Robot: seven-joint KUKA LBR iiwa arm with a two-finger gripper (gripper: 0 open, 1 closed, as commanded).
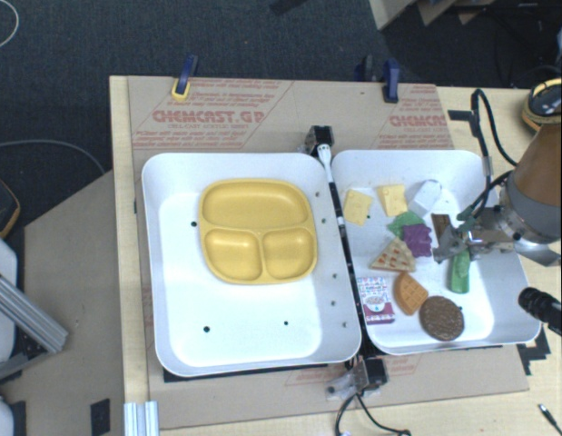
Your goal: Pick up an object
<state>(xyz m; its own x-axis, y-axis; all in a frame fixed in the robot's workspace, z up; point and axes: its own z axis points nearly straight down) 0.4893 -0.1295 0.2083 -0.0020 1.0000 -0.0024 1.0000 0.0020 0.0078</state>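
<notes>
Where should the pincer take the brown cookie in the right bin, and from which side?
Take the cookie across its round edge, straight from above. It lies flat near the bin's front, with bare floor to its right; the cracker crowds its upper left.

Bright, even overhead light — soft shadows, sharp.

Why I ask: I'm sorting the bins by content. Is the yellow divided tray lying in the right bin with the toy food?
No, the yellow divided tray lies in the left bin, while the toy food sits in the right bin.
</notes>
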